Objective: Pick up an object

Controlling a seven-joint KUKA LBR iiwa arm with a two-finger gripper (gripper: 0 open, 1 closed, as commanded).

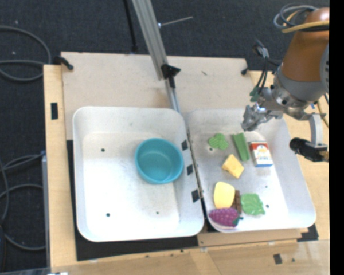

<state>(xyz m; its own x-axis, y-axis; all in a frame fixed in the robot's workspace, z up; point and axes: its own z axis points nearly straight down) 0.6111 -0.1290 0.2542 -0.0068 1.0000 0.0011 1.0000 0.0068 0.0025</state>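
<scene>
The green stick (pixel 239 146), nearest of the candidate objects, lies in the right bin (pixel 295 179) just below the gripper (pixel 251 121), its long axis running up and down the view with a slight tilt. A red-and-white carton (pixel 261 154) sits just beside it on the right, a yellow wedge (pixel 233 166) just below. Whether the gripper is spread or pressed together, I cannot tell; nothing visible sits in it.

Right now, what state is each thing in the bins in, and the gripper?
Blue bowl: upright, alone in the left bin.
Green stick: lying flat, right bin.
Carton: lying flat.
Yellow wedge: lying loose.
Purple grapes: against the front wall.
Gripper: above the right bin's back edge, holding nothing visible.
</scene>
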